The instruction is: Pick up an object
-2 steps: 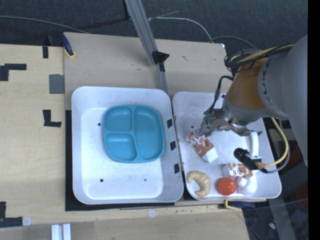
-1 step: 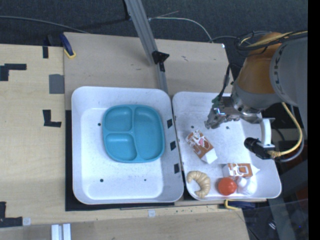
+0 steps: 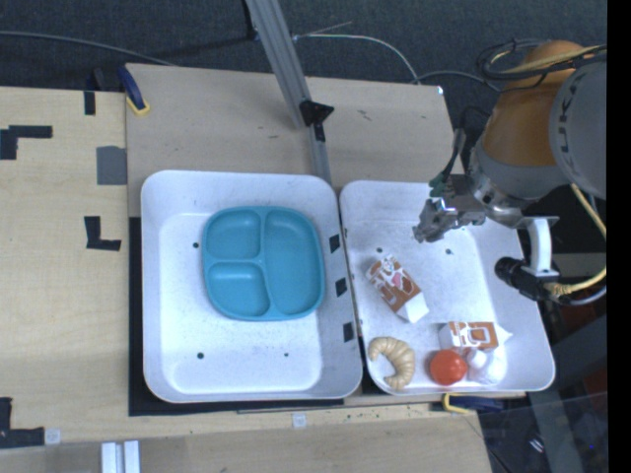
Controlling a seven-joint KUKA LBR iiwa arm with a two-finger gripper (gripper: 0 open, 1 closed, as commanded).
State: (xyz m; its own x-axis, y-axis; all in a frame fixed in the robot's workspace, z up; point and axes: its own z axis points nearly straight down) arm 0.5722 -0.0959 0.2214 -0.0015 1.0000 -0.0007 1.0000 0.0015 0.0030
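The pincer point(image 3: 437, 223) hangs over the right bin's point(image 3: 513, 289) bare upper part, seemingly gripping nothing, though I cannot tell whether it is clenched, while the nearest candidate, a small carton point(image 3: 396, 288), lies just below, likely its target.

- You are looking down on a pale wooden bench top point(image 3: 59, 294) that fills most of the view, lit evenly with no hard shadows.
- Behind the bench you see dark blue-grey carpeted floor point(image 3: 118, 8), with a thin cable point(image 3: 375, 42) trailing across it.
- A grey metal pole point(image 3: 281, 52) slants down from the top edge to the middle of the bench.
- On the bench's left part you find black tape marks point(image 3: 99, 235) and a grey patch point(image 3: 111, 164).
- A blue and yellow clamp point(image 3: 133, 92) sits at the raised board's back left corner.
- A dark mat point(image 3: 136, 313) shows as a strip on the bench.
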